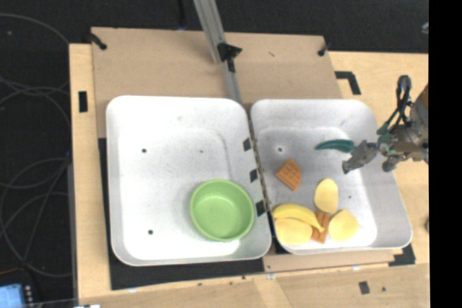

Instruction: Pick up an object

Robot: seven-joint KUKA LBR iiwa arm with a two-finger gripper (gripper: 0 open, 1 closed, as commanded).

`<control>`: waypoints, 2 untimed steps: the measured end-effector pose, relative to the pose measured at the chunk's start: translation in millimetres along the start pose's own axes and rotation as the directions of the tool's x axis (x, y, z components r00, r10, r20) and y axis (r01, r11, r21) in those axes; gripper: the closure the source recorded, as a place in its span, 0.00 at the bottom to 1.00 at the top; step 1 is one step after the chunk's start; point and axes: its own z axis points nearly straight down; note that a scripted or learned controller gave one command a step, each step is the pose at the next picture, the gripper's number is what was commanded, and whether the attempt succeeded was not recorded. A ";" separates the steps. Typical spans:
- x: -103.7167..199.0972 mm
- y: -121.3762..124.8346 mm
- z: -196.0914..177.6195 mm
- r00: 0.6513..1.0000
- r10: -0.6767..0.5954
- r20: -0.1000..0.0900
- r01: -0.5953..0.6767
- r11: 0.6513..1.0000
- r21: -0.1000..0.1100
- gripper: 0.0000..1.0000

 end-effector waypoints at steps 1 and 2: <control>-0.2 0.0 -0.1 1.000 0.001 0.000 -0.001 1.000 0.000 0.00; 5.7 6.1 48.2 1.000 0.005 0.002 -0.005 1.000 0.006 0.00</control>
